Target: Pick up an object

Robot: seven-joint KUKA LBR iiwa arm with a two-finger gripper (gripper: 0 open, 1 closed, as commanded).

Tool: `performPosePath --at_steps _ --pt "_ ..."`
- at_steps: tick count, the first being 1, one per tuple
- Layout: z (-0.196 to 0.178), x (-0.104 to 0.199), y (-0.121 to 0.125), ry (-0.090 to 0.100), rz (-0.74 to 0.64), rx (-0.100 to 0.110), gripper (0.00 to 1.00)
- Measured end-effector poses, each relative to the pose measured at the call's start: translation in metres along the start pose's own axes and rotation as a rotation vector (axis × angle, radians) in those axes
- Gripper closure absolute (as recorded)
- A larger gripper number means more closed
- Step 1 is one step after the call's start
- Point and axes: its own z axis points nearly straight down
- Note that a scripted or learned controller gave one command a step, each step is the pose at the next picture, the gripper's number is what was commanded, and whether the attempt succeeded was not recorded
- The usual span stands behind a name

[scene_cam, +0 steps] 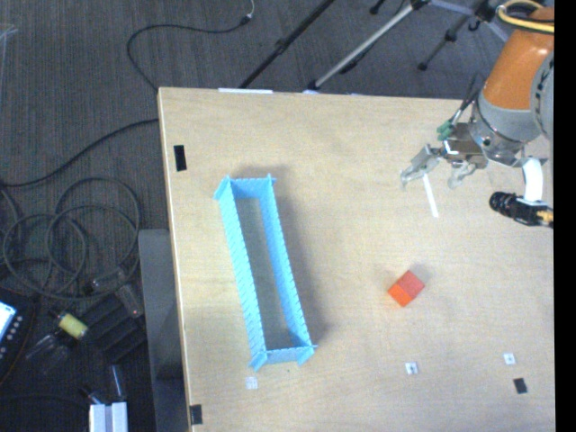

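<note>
The pincer (436, 171) is positioned at the upper right of the light wooden table (342, 151), at the end of the grey arm with the orange band (517, 61), which enters from the right. Its two pale metallic fingers (414, 169) are spread apart, pointing down and to the left, with nothing between them. A thin white stick-like item (432, 201) lies on the table surface just below the pincer; whether it touches a fingertip cannot be determined.

The small orange-red cube (406, 288) rests on the table below the pincer, well apart from it, in the lower right part of the surface. It is free of contact with any other item.

The long, narrow light-blue open frame with serrated walls (263, 273) lies on the left half of the table, running from upper left to lower right at a slight slant. Bare table surface is visible through its open middle. It is well apart from both the cube and the pincer.

A black and yellow fitting (520, 208) projects at the right edge, just below the arm.

Small black markers (180, 157) sit on the table near its left edge and lower right corner.

Beyond the table, black cables (72, 214) lie coiled on the dark carpeted floor (72, 61) at left.
</note>
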Motion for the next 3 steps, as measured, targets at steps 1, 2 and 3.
performPosePath --at_steps 1,2,3 --pt "-0.067 0.029 -0.067 -0.003 -0.227 -0.001 0.00" --pt "0.002 0.060 -0.083 -0.001 -0.256 0.000 0.00" --pt "0.016 0.055 -0.094 -0.002 -0.341 -0.001 0.00"
